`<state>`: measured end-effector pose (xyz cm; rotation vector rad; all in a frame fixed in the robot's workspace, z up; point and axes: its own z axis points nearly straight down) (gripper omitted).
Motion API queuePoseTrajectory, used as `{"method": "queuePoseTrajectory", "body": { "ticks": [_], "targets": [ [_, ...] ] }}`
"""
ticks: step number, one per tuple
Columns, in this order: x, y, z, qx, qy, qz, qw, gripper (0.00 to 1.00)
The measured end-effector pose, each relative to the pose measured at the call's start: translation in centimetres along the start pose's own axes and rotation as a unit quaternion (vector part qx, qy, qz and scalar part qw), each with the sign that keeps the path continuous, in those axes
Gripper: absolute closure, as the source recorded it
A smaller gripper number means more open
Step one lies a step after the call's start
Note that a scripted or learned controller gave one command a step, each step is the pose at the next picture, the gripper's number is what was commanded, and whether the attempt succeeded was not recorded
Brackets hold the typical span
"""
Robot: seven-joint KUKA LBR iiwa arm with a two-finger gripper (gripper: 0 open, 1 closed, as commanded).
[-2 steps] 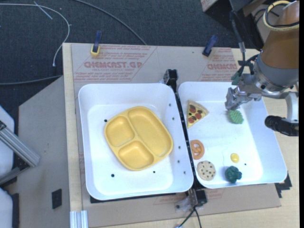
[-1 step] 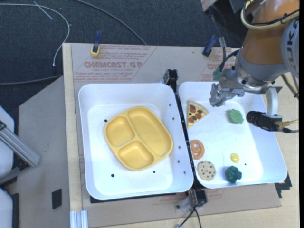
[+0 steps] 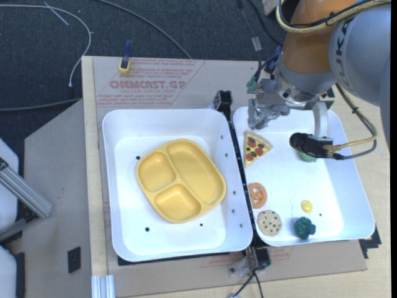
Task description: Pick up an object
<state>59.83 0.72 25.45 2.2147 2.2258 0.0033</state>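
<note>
I am seeing the grey metal two-finger gripper [image 3: 259,120] hanging over the far left corner of the right shallow white bin [image 3: 347,185], just above the triangular toy pizza slice [image 3: 255,148]; whether it is clenched or released I cannot tell. Nothing is visibly sitting in its grasp. Nearer the camera in that bin, a brown toy pretzel [image 3: 257,194], a round speckled cookie [image 3: 269,221], a small yellow piece [image 3: 306,206] and a dark green toy broccoli [image 3: 304,227] are lying. The left shallow white bin [image 3: 124,166] is bearing a yellow three-compartment plastic tray [image 3: 180,179].
</note>
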Motion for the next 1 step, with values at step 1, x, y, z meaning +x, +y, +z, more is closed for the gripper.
{"method": "queuePoseTrajectory", "body": {
  "ticks": [1],
  "targets": [
    [5.04, 1.04, 1.81, 0.001, 0.000, 0.001, 1.0000, 1.00]
  ]
}}
